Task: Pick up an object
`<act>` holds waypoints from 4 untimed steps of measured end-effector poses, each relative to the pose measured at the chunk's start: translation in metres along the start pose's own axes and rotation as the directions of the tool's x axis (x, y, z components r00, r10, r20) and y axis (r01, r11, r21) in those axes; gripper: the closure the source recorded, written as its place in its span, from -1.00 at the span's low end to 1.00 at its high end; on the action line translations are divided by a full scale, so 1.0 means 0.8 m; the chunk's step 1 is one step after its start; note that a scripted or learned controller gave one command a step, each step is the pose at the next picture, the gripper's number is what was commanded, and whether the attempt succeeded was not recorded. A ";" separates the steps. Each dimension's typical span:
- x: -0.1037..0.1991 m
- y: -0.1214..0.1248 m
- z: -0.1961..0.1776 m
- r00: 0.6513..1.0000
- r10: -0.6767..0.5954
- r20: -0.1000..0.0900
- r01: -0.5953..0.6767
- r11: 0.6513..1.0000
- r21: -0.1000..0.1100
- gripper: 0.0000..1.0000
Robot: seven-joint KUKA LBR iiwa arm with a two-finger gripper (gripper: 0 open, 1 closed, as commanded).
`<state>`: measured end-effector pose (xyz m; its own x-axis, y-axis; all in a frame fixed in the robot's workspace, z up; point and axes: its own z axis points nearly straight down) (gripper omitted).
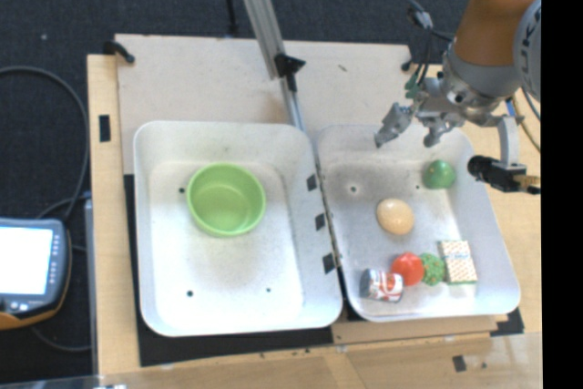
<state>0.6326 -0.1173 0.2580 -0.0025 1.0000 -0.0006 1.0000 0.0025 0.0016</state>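
Note:
My gripper hangs over the back edge of the right bin, its two fingers spread apart with nothing between them. A small green ball lies just in front and to the right of it. Nearer the bin's middle rests a tan egg-shaped object. Along the front lie a red and white can, a red tomato-like piece, a green leafy piece and a patterned box.
The left bin holds a green bowl. A slanted metal pole rises behind the bins. A tablet sits off the bench at the left.

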 end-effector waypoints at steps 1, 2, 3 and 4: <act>0.000 0.000 0.000 1.000 0.000 0.000 0.000 1.000 0.000 -1.00; -0.003 0.004 0.053 1.000 0.003 0.002 -0.003 1.000 0.004 -1.00; -0.010 0.005 0.132 1.000 0.004 0.001 -0.004 1.000 0.007 -1.00; -0.012 0.004 0.198 1.000 0.005 0.001 -0.005 1.000 0.005 -1.00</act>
<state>0.6360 -0.1266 0.1000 0.0024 1.0000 -0.0020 1.0000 -0.0025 -0.0034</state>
